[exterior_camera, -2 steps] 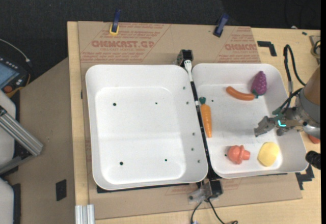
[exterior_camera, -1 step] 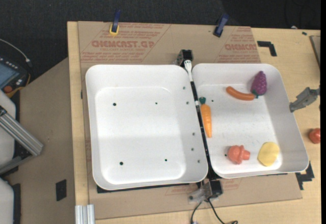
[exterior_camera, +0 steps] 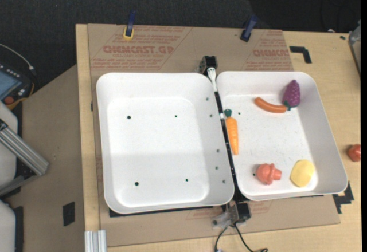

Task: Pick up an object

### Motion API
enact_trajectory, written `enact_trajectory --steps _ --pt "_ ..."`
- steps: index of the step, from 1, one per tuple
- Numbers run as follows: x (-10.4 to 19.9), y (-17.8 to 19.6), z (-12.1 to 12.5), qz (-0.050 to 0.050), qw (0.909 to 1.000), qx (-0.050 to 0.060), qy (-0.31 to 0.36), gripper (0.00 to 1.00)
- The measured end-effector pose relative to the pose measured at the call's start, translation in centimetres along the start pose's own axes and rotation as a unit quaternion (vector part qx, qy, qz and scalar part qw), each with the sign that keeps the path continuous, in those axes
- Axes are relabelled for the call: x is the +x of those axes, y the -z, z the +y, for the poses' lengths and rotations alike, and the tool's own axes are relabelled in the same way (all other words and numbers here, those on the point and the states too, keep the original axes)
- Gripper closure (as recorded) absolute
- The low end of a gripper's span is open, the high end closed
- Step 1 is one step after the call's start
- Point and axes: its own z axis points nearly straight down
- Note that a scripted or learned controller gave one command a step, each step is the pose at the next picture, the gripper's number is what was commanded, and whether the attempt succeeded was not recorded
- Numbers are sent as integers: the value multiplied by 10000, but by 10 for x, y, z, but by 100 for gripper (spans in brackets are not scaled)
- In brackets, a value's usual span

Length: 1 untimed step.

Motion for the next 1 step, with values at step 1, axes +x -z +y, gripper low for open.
enact_trajectory --steps 1 --pt "-3 72 83 13 10000 37 -13 0"
